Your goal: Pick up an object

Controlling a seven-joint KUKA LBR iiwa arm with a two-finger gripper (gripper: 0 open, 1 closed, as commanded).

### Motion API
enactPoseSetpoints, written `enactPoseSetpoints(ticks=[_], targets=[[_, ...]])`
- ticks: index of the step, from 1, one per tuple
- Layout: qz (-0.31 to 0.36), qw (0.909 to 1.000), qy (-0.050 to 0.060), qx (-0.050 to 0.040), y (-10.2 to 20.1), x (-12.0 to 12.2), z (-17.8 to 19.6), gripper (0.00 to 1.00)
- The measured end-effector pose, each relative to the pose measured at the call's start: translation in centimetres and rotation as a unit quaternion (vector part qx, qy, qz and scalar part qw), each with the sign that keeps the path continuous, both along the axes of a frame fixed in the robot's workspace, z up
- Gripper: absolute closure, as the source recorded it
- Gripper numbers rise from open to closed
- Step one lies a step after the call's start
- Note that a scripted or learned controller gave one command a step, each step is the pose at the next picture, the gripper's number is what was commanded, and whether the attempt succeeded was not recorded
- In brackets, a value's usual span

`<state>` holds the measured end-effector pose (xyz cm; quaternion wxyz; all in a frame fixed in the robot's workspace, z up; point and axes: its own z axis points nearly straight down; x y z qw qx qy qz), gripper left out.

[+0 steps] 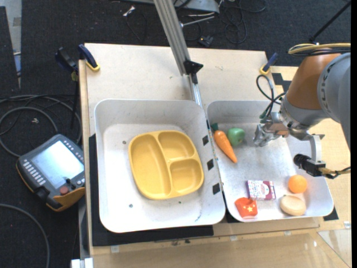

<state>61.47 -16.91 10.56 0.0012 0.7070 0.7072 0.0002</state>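
The gripper [263, 137] is seen low over the right bin [318, 208], near its back wall; whether it is parted or closed cannot be told, and nothing is seen held in it. A carrot [225, 145] and a green object [236, 135] lie just left of it. A yellow divided plate [166, 163] rests in the left bin [111, 205].

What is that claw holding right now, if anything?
Nothing that can be seen. The claw hangs over the right bin, to the right of the carrot and the green vegetable, with no object between its tips.
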Motion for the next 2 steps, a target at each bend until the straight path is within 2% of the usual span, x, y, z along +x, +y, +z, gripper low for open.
enactPoseSetpoints(ticks=[1, 2], targets=[[0.001, 1.0000, -0.002, 0.0000, 0.8, 0.6, 4.7, 1.00], [0.002, 1.0000, -0.003, -0.0006, 1.1, 1.3, 11.0, 1.00]])
